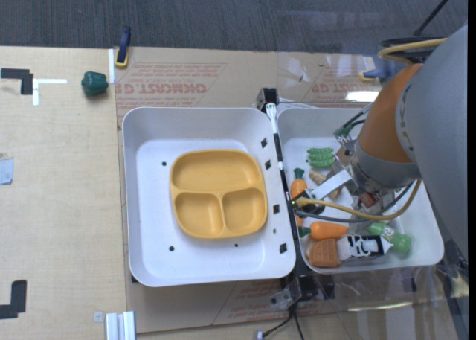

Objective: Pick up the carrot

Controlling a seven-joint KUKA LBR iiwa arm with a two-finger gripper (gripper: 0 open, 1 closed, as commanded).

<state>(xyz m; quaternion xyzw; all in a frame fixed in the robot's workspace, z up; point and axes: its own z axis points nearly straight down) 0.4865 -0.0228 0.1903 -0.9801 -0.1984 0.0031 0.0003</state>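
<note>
On the far left of the bench (59, 182) sits a small dark green object (94, 83), with a blue and yellow clip (123, 47) just right of it. The left bin (141, 204) carries a yellow three-part tray (219, 192). In the right bin (424, 245), a carrot (328, 230) lies near the dividing wall, orange with a green top at its right end; a smaller orange piece (298, 185) lies farther back, and a green ridged item (321, 156) beyond that. A brown waffle-like piece (323, 254) and a black-and-white item (363, 245) lie nearest. The hand (364, 199) hangs low over this bin, right of the carrot; whether it is wide or narrow, I cannot tell.
</note>
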